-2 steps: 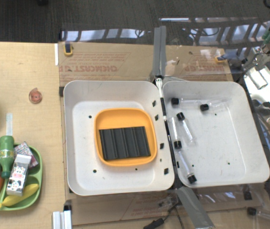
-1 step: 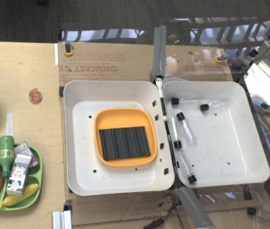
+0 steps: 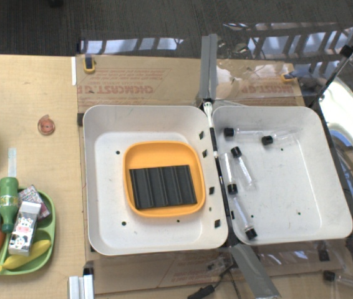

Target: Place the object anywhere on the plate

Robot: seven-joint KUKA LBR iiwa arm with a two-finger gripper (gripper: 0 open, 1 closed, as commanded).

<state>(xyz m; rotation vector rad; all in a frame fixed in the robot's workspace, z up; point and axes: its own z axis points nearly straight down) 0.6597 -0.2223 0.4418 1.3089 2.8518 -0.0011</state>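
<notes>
A dark ribbed block (image 3: 163, 187) lies flat on a yellow-orange plate (image 3: 164, 153) in the left bin (image 3: 101, 167) of a robot work bench (image 3: 33, 92), seen from a fixed camera overhead. The block sits squarely inside the plate's rim, slightly toward the near edge, with yellow showing on all four sides. The plate itself rests near the middle of the bin floor.

In the right bin (image 3: 301, 185), several clear tubes with black caps (image 3: 242, 167) lie scattered along the side nearest the divider, well apart from the plate. Whether the claw is open or closed cannot be told from this view, and nothing is in contact with the block.

Judged from how things lie, the task looks complete: the object is fully on the plate, flat and stable, with no part overhanging the rim. Nothing appears left to do beyond confirming the placement, assuming the ribbed block is the object meant.

Off to the left on the wooden bench, a green tray (image 3: 47, 254) holds toy food, including a green bottle (image 3: 8, 201). A small pink disc (image 3: 47, 126) lies near it, and flattened cardboard (image 3: 139, 83) lines the bench behind the bins.
</notes>
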